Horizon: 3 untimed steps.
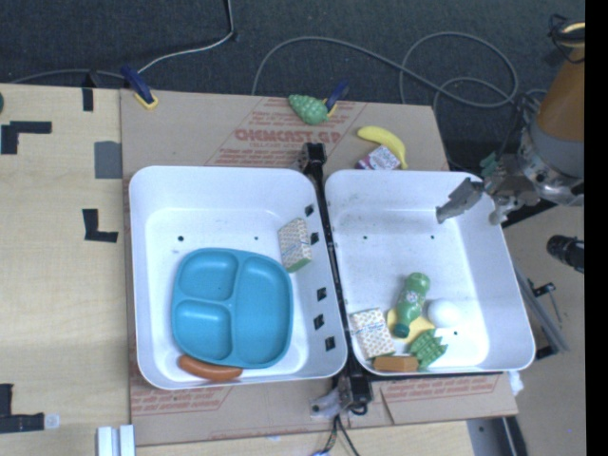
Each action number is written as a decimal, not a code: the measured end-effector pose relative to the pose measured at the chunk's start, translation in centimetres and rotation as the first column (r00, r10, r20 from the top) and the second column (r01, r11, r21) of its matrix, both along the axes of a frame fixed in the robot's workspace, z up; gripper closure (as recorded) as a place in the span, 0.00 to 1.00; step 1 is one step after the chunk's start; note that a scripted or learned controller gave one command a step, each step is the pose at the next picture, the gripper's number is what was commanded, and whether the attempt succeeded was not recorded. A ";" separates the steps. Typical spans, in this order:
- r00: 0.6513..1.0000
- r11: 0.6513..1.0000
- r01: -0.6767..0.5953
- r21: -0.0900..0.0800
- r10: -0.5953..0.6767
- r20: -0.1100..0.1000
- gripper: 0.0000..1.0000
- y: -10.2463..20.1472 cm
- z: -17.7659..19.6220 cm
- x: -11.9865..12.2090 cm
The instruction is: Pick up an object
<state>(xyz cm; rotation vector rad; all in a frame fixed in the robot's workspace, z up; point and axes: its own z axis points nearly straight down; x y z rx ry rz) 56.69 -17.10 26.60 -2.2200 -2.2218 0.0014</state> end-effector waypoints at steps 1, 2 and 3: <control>1.000 1.000 -0.001 0.001 0.000 0.002 0.00 2.3 -17.8 -2.0; 1.000 1.000 0.000 -0.002 0.000 0.004 1.00 2.2 -16.8 -2.0; 1.000 1.000 0.000 -0.002 0.000 0.004 0.00 2.2 -16.8 -2.0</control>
